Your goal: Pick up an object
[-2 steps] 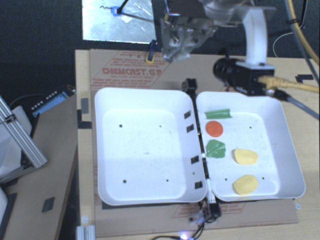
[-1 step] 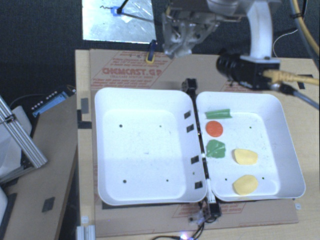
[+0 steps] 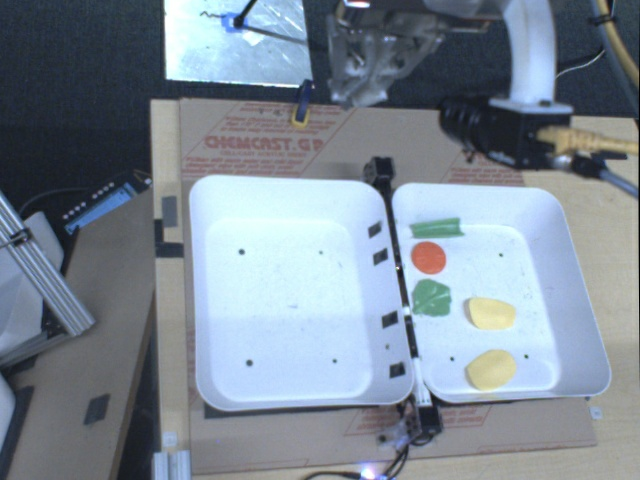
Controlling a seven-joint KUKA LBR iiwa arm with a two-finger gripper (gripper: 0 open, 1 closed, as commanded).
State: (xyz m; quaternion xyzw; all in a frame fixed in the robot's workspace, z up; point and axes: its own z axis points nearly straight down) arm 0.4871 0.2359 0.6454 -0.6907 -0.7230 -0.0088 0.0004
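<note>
From my feed I see the desk (image 3: 120, 298), tan, carrying a cardboard sheet (image 3: 262, 146) printed with red lettering. On the sheet's far edge sits a small yellow clip (image 3: 299, 118). Beyond it, on the dark floor, lies a shiny foil square (image 3: 236, 26) with a blue bit (image 3: 238, 22) on it. At the left, an aluminium rail (image 3: 40, 273) slants across the desk corner, with a black-and-blue device (image 3: 100, 204) just behind it. Black clips (image 3: 380, 257) line the seam between the two bins. A yellow cable (image 3: 598, 144) runs at the far right.
</note>
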